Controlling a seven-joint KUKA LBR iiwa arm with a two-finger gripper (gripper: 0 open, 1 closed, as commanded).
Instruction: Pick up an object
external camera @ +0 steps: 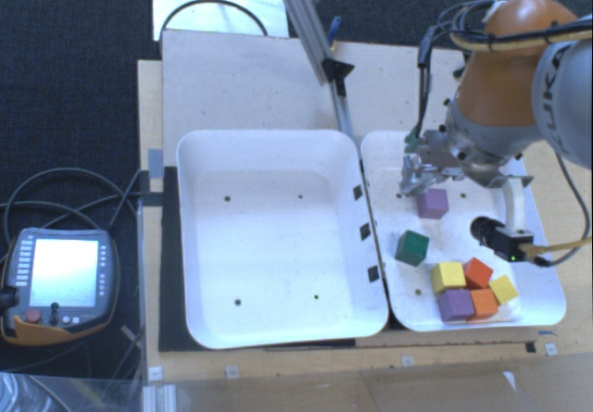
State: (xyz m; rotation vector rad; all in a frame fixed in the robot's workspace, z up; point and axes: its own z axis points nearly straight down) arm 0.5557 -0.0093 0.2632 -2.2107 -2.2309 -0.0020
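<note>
My gripper [419,181] hangs over the upper part of the right bin [389,156], just left of and above a purple cube [432,204]. Its metal fingers point down toward the bin floor, with nothing seen between them. A green cube [412,247] lies lower, near the bin's left wall. Close to the bin's front right corner sits a cluster of cubes: a yellow one [447,276], an orange one [478,272], a purple one [455,305], another orange one [484,304] and a small yellow one [503,290].
The left bin [199,216] lies beside the right one. A black camera module [496,236] on the arm hangs over the right bin's right side. A slanted metal pole [306,12] crosses the back. A teach pendant [57,282] lies at the far left.
</note>
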